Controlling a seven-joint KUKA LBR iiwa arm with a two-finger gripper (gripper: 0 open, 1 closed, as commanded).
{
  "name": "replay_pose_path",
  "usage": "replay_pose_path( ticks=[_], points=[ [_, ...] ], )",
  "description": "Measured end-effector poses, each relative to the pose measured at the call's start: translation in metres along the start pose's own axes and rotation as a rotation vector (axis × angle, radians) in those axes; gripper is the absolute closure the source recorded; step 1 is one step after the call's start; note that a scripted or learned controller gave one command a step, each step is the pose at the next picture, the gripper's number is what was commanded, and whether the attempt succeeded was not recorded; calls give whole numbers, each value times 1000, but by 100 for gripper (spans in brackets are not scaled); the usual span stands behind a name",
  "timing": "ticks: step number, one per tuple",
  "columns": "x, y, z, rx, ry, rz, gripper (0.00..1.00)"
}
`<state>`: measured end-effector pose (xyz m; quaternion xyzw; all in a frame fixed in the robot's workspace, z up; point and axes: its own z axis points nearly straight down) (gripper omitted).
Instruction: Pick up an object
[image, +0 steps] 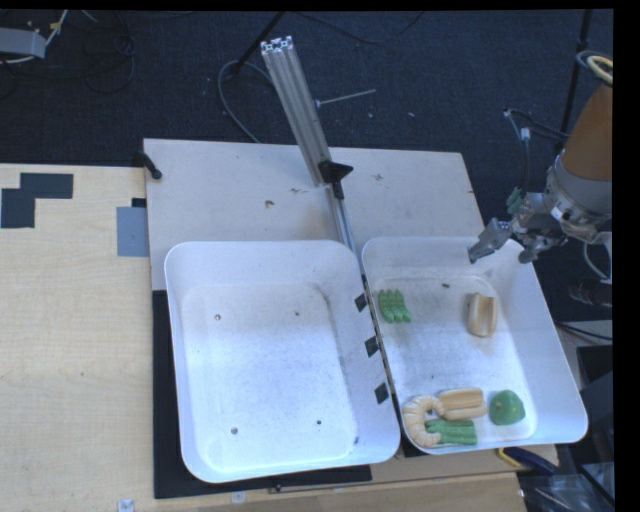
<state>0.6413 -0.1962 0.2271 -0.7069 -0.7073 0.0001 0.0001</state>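
1. The gripper (508, 243) is above the far right corner of the right bin (545, 330). Its two fingers (488, 246) are apart, with nothing between them.
2. Behind the gripper, the grey wrist and the orange band of the arm (588, 150) go up to the right edge of the view.
3. Closest to the gripper, in the right bin, a tan bread-like piece (481, 314) lies on the floor of the bin, below the fingers and apart from them.
4. More to the left, near the wall between the bins, lies a green ridged piece (393, 305).
5. At the near end of this bin several things lie close together: a tan roll (461, 402), a pale curved piece (420, 414) touching it, a green bumpy piece (451, 432) just under the roll, and a round green lump (507, 406) beside them on the right.
6. The left bin (190, 300) stands side by side with the right one.
7. Behind the bins, a metal rail (298, 105) rises at a slant from the white board.
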Motion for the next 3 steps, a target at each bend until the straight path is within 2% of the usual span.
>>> replay_pose_path(
  ticks=[1,2,3],
  points=[
    [9,-54,-144,-10,-2,1,0],
    [-16,15,-26,11,3,0,0],
    [-16,17,-42,0,-1,-2,100]
  ],
)
